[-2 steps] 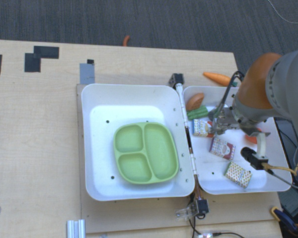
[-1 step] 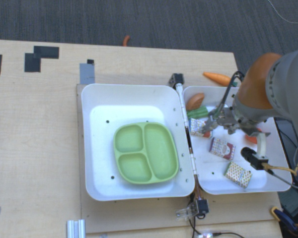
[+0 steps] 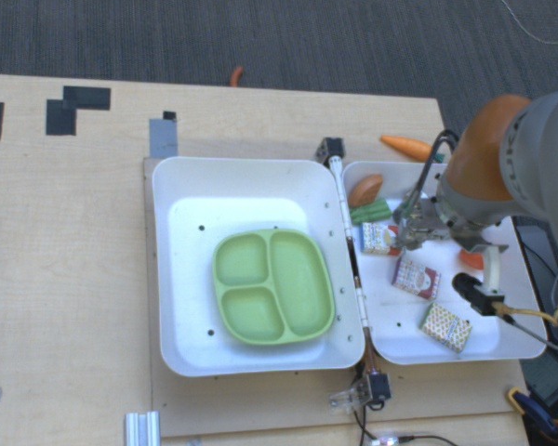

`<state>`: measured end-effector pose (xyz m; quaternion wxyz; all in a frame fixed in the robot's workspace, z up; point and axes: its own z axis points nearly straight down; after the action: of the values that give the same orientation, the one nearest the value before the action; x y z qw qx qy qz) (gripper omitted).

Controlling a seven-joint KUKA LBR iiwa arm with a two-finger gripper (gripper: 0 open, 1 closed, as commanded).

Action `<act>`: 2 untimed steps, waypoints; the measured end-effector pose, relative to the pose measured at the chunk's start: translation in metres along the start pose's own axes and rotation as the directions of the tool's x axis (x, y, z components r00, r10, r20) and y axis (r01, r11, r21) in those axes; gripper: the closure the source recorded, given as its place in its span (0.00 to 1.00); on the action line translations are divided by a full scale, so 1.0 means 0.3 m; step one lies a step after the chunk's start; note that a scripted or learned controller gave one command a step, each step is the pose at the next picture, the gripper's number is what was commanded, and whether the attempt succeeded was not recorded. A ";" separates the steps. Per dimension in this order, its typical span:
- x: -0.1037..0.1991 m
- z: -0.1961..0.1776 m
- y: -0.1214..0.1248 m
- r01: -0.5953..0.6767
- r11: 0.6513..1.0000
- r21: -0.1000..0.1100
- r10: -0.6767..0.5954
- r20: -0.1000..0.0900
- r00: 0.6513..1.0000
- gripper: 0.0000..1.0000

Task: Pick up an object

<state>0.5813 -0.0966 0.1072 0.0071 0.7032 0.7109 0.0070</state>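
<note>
Several small items lay in the right bin; my likeliest target, a white packet, sat just left of my end effector, beside the green pack. I could not tell how the end effector stood; my wrist hid it.

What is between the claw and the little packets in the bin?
Nothing visible. The claw hangs low in the right bin, right beside the white packet, with the green packet and red-and-white packet close by.
</note>
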 end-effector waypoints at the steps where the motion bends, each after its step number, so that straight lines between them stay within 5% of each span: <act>1: 0.000 0.000 0.000 0.000 1.000 0.000 0.000 0.000 1.000 0.00; 2: 0.002 -0.025 0.003 0.005 1.000 0.002 -0.005 -0.001 1.000 1.00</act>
<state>0.5820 -0.0961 0.1146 0.0061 0.7016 0.7126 0.0067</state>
